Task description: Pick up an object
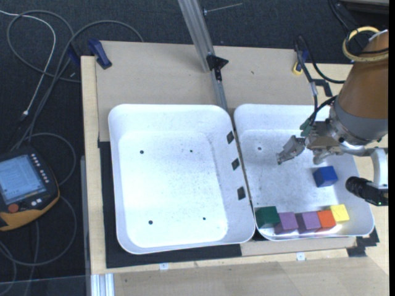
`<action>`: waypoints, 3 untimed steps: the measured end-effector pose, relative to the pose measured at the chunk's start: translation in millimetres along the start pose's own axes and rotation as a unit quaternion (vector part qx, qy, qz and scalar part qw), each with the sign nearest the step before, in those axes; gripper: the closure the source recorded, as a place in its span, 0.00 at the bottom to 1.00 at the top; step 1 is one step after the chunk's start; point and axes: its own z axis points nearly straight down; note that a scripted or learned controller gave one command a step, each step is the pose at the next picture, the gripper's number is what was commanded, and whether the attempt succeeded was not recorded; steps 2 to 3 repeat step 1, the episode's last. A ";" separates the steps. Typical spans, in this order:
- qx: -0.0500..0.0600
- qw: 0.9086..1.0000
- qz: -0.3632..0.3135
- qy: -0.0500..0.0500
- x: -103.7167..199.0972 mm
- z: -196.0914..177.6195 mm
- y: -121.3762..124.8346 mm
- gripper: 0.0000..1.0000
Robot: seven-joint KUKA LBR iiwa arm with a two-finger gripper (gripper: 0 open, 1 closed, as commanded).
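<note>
The gripper (302, 153) hangs over the right bin (265, 119) with its fingers (287, 152) spread, holding nothing. The blue block (325, 176) lies just beside it. 5 blocks (302, 219) line the bin's near edge.

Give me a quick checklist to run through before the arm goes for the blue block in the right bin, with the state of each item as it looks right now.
1. Target in plain sight: the small blue cube block lies alone on the floor of the right shallow white bin. Ok.
2. Room around target: apart from the row of green, purple, orange and yellow blocks along the near wall. Ok.
3. Pincer carries nothing: nothing shows between its fingers. Ok.
4. Pincer over target: it hangs up and left of the cube. Not ok.
5. Finger opening wide enough for the cube: cannot tell.
</note>
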 end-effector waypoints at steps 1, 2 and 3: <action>-0.002 1.000 0.004 -0.003 -84.4 -25.0 -6.4 0.00; -0.002 1.000 0.004 -0.003 -84.4 -25.0 -6.4 0.00; -0.002 1.000 0.004 -0.003 -84.4 -25.0 -6.4 0.00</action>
